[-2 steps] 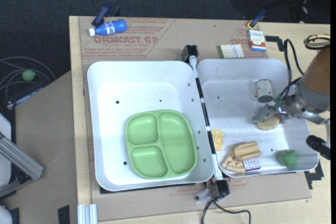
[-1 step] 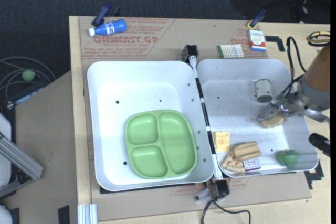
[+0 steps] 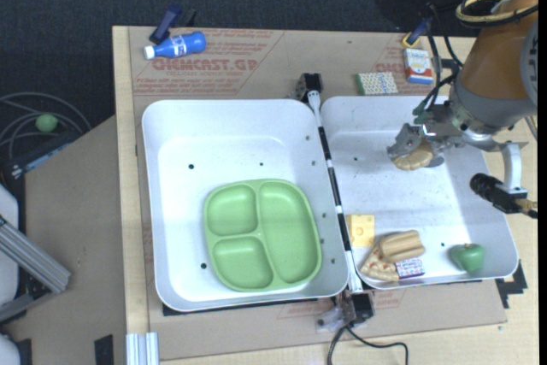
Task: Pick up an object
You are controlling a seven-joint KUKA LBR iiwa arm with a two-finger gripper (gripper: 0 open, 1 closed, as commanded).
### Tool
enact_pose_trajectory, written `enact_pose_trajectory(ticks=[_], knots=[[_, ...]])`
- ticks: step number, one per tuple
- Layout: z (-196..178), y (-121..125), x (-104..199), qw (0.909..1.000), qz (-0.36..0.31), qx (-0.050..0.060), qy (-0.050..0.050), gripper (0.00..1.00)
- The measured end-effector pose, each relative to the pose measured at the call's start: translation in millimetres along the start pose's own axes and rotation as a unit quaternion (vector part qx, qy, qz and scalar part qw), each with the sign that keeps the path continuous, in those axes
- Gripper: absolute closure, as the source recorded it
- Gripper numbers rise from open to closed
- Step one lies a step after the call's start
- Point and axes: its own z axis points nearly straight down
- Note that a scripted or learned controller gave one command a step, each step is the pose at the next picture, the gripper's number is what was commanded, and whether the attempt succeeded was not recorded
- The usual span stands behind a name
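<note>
A grey arm (image 3: 500, 64) with an orange band above the wrist reaches in from the right edge of the table (image 3: 256, 47) and bends down over the right bin (image 3: 385, 120), its wrist tilted toward the bin's middle. The gripper (image 3: 416, 145) hangs low over the far half of that bin, directly above a tan, bread-like piece (image 3: 415, 158); the piece sits at the fingertips, but whether it is actually clamped between them cannot be told, nor how far the gripper is spread. Near the front edge of the same bin lie a yellow cheese slice (image 3: 361, 229), a hot dog bun (image 3: 400, 246) resting on a flat pizza-like slice (image 3: 378, 269), and a small printed packet (image 3: 411, 268) just beside them; a green pepper (image 3: 467, 256) lies in the front right corner. The left bin (image 3: 171, 141) holds a green divided plate (image 3: 260, 232) toward its front. On the bare table behind the bins rest a blue-and-white bottle (image 3: 175, 44) near the far left corner, and a small checked card (image 3: 377, 83) and a little carton (image 3: 418, 66) toward the far right.
</note>
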Motion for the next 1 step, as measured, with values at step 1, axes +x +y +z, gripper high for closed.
enact_pose_trajectory(ticks=[1], knots=[[-11.9,6.8,83.2,1.0,0.002,0.001,-0.001,1.0]])
